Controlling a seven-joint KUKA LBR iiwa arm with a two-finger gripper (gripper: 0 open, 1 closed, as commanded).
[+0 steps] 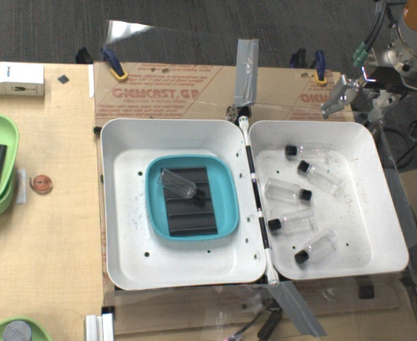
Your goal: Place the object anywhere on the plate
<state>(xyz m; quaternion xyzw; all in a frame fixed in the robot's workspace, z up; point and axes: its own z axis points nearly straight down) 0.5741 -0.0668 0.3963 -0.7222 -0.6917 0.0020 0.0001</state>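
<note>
Looking down on both bins, we see one clear vial (179,183) already lying on the teal plate (155,190) in the left bin (123,261), across its dark insert. Our hand (343,94) hangs beyond the right bin's (386,254) far corner; we cannot tell its state. That vial is round, so a nudge could roll it off. Five more capped vials (288,192) lie scattered in the right bin, and the bins' divider wall (254,190) stands between.

Robotics lab: two white bins (123,261) clamped on a wooden bench (45,261), with clear sample vials (288,190).
</note>
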